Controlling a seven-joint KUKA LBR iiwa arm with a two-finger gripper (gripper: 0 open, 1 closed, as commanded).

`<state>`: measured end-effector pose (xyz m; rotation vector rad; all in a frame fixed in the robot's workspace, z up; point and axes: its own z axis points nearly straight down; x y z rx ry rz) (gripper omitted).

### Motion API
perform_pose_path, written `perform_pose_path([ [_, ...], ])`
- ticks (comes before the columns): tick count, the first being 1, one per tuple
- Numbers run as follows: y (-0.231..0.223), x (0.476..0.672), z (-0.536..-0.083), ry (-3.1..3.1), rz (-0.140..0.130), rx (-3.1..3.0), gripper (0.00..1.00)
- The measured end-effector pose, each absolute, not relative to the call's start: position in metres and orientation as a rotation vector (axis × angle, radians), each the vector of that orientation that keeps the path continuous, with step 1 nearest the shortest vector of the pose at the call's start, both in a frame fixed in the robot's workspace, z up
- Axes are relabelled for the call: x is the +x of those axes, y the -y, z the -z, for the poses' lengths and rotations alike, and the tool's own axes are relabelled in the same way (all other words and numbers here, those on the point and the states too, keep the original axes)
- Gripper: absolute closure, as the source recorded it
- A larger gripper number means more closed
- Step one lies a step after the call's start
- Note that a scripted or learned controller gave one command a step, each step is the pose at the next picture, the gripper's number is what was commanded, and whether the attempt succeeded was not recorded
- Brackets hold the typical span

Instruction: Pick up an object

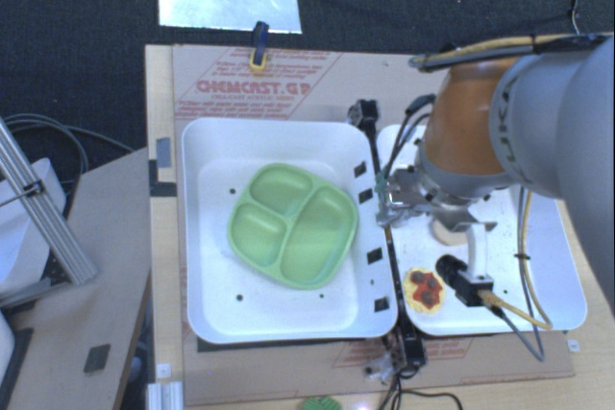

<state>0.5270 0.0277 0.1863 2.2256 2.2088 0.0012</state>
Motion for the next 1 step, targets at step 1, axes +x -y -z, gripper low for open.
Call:
perform_pose_path([
  [1,0.0439,0.5221,-0.2641,-2.208,-0.007,2.221,1.00],
])
